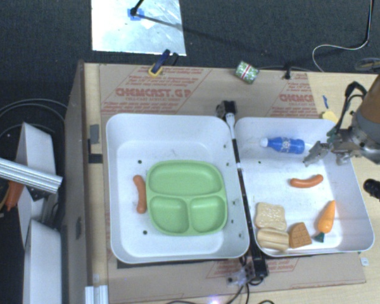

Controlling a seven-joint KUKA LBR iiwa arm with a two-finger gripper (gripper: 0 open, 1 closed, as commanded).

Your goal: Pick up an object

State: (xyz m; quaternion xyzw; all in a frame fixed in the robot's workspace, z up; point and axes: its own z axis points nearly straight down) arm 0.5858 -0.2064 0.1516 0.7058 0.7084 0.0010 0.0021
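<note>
Jaws: apart, I judge, from the two dark prongs splayed at the gripper on the right of the frame; nothing sits between them.
Jaw position: over the upper part of the right bin, just right of the blue bottle and above the sausage as the frame reads.
Candidate I would pick: the sausage, lying alone on bare bin floor at right of centre, long axis roughly left to right.
Handling, sausage: looks like a light toy, smooth and rounded, likely to roll or squirt out of a poor pinch; I would close across its narrow middle.
Handling, bottle: lies on its side, white cap towards the left; probably light and slippery, apt to roll, so grip across the body.
Lower right cluster: bread slices, a bun and a cracker touching one another, a carrot just beside them; crowded, harder to take cleanly.
Left bin: holds a green divided plate with a second sausage just left of it, well apart from the arm.
Progress: nothing lifted yet, by my reading.
</note>
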